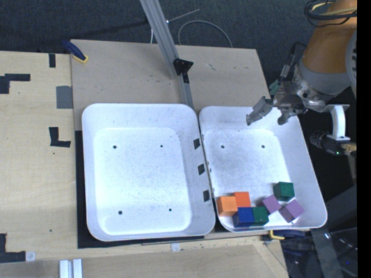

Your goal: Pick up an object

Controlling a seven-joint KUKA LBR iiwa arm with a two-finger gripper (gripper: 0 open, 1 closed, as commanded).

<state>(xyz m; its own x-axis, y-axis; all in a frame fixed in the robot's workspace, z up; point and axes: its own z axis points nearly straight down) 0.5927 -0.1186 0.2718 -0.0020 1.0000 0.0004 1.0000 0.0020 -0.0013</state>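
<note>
- Blocks sit clustered at the near end of the right bin [307, 155], all low along its front wall.
- Orange block [227, 204] at the left of the cluster, w/ a darker orange block [242, 199] touching its right side.
- Blue block [245, 215] just in front of those two; green block [260, 215] pressed against its right.
- Purple block [271, 203] just right of the green one, tilted.
- Second purple block [291, 210] further right, near the bin's front-right corner.
- Dark green block [284, 190] a bit behind the purple pair, apart from the rest.
- Blocks are packed tight on the left side of the cluster: orange, blue, green touch each other, so neighbours crowd any one of them.
- Gripper [269, 113] hovers over the far edge of the right bin, well apart from the blocks; fingers [257, 113] spread apart, nothing between them.
- Arm [327, 45] comes in from the right, orange band above the wrist.
- Rest of right bin floor btwn gripper and blocks is bare, speckled white.
- Left bin [93, 155] sits beside it, rims touching along the middle.
- A metal pole [161, 28] slants across the bench behind the bins, w/ a black clamp [183, 66]; a thin wire loop [203, 30] lies near it.
- Blue-and-yellow item [75, 51] at the bench's far left corner, too small to identify.
</note>
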